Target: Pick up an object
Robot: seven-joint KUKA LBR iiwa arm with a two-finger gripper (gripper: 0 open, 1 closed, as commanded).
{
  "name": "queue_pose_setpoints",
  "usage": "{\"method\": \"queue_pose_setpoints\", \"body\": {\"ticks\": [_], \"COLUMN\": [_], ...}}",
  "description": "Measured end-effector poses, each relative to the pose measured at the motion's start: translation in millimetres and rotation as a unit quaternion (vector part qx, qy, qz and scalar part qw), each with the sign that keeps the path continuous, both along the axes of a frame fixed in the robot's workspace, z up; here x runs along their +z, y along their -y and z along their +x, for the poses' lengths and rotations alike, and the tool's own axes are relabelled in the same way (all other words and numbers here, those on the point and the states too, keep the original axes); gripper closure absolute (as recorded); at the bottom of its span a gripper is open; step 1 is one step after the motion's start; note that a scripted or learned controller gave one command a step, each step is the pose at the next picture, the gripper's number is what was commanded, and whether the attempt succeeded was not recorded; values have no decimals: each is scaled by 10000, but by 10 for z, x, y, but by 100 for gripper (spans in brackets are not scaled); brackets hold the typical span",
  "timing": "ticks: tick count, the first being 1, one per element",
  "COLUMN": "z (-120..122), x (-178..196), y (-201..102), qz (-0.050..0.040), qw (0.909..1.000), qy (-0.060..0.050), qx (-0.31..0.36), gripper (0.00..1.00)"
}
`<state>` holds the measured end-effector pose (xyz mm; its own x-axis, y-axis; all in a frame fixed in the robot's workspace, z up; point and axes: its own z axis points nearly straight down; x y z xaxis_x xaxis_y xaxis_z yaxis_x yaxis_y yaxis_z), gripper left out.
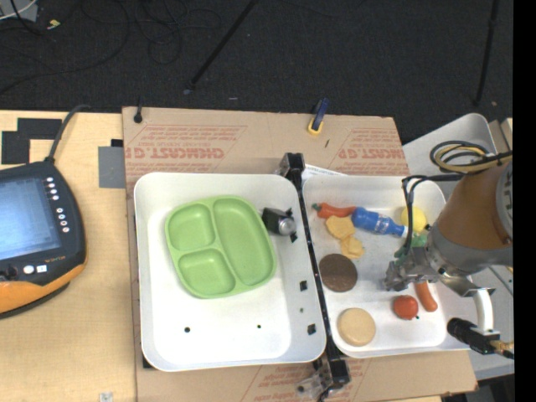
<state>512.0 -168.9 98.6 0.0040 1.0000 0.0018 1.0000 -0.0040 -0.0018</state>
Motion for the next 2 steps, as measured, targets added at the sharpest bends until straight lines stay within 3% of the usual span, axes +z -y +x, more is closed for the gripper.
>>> {"method": "queue_pose_setpoints", "body": {"ticks": [2], "z": [-7], "x": [1109], "y": [-26], "qz": [-13], "qw": [10000], "qy": [20], "qx": [22], "gripper": [100]}}
